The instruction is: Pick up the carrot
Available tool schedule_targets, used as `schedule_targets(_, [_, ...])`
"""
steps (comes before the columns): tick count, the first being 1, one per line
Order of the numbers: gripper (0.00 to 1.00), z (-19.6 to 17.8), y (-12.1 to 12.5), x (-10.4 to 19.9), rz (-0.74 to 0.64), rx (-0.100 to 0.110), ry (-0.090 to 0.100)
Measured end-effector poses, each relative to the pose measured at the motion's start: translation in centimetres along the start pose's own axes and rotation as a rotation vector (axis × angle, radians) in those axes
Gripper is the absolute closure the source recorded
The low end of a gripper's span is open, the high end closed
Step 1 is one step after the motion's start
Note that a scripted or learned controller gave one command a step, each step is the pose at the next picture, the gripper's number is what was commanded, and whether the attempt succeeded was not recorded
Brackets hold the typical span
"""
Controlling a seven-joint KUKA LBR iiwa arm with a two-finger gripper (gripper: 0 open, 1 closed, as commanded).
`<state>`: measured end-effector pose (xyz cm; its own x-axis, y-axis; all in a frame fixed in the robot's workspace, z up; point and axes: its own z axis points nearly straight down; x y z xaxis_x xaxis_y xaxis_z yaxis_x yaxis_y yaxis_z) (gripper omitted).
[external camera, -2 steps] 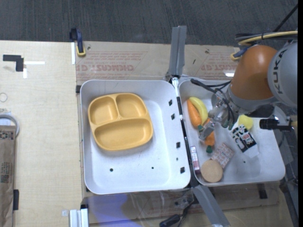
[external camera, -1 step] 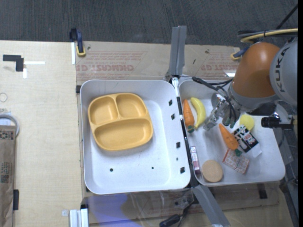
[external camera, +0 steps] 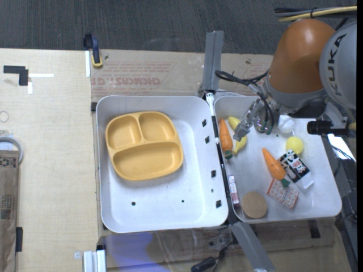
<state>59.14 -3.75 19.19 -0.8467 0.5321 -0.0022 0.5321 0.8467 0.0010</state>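
desk [external camera: 45,169] carries two white bins side by side. left bin [external camera: 164,208], well left of gripper, holds yellow divided plate [external camera: 144,145]. right bin [external camera: 323,205] under gripper crowded: two carrots, banana, lemon, round brown disc [external camera: 254,204], small cartons. arm slants in from right, gripper [external camera: 245,127] low near bin's left wall, probably lining up on carrot [external camera: 226,137] just left of it, lying along wall beside banana [external camera: 238,135]. second carrot [external camera: 273,164] below-right. cannot tell if gripper apart or together.
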Motion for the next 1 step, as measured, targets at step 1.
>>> schedule_targets(1, [0.00,0.01,-0.03,0.00,0.001,0.000,0.000])
